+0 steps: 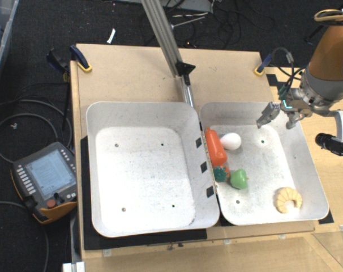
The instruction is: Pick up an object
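Observation:
The right bin [299, 152] holds an orange carrot-shaped piece [215, 147] lying along its left wall, a white egg [231, 141] just to its right, a green toy [236, 178] with a teal part below them, and a pale croissant-like piece [288, 199] near the front right corner. My gripper [279, 116] hangs over the bin's back right part, fingers spread open with nothing between them. It is well to the right of the egg and apart from every object.
The left bin [98, 152] sits beside the right one. A slanted metal rod [163, 33] runs from the top down to the bins' shared back edge. Clamps [81, 60] grip the wooden bench's back corners. A teach pendant [46, 177] lies on the floor at left.

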Robot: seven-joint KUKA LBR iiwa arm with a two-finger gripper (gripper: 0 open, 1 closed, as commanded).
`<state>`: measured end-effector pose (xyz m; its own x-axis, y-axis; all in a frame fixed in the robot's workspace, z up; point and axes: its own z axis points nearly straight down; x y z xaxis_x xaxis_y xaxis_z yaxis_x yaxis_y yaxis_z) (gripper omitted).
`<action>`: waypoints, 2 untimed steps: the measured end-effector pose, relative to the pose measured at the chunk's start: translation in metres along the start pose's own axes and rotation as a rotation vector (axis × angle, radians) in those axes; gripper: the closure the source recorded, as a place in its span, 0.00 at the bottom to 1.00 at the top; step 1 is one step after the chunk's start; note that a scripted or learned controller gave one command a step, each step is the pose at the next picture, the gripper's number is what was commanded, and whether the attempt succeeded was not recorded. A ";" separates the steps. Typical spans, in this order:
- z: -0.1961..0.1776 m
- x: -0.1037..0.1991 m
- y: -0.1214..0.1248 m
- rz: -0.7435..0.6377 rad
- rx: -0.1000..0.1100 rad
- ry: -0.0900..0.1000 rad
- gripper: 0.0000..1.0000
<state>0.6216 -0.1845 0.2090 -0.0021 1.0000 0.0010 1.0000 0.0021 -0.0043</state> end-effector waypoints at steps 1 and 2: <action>-0.002 0.000 0.001 -0.002 -0.004 -0.002 0.00; 0.062 0.001 0.002 0.001 0.002 0.000 0.00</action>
<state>0.6231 -0.1837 0.1471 -0.0006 1.0000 0.0008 1.0000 0.0006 -0.0059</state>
